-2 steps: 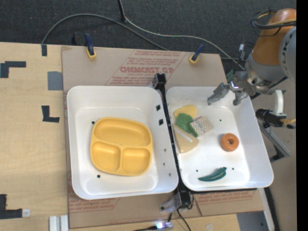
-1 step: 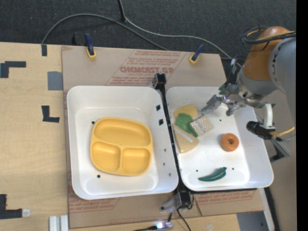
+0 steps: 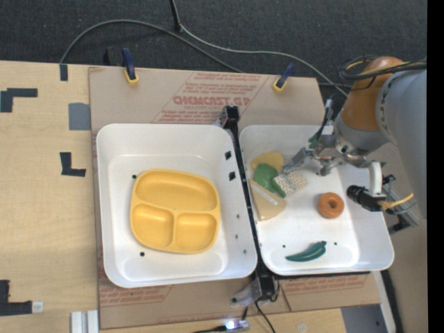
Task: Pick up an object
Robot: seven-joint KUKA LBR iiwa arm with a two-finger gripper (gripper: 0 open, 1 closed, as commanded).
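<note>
The gripper [image 3: 300,164] hangs low over the right bin [image 3: 371,252], its fingers apart and holding nothing, just beside the pile of green and yellow pieces [image 3: 269,179] at that bin's left. This looks like the approach step (nothing gripped yet); next it should settle over one piece, close, then lift
</note>
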